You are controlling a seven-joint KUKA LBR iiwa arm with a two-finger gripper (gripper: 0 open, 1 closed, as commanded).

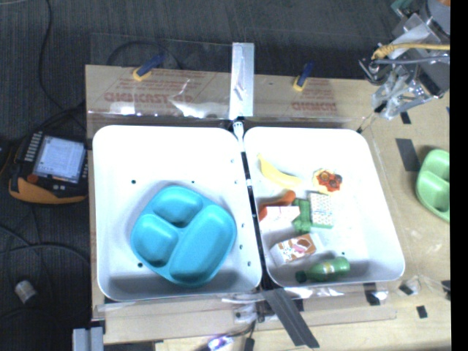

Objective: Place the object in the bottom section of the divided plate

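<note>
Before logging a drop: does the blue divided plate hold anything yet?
Empty: the blue divided plate shows bare sections in the left bin.

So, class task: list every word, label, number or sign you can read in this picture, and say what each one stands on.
None can be read for certain.
Red lettering on the clear plastic sheet behind the bins: two patches, too blurred to read.
Lit screen of the small black and orange handheld device: too small to read.
Printing on the small white and red packet in the right white bin: blurred.
Patterned white and green card: no readable text.
</note>
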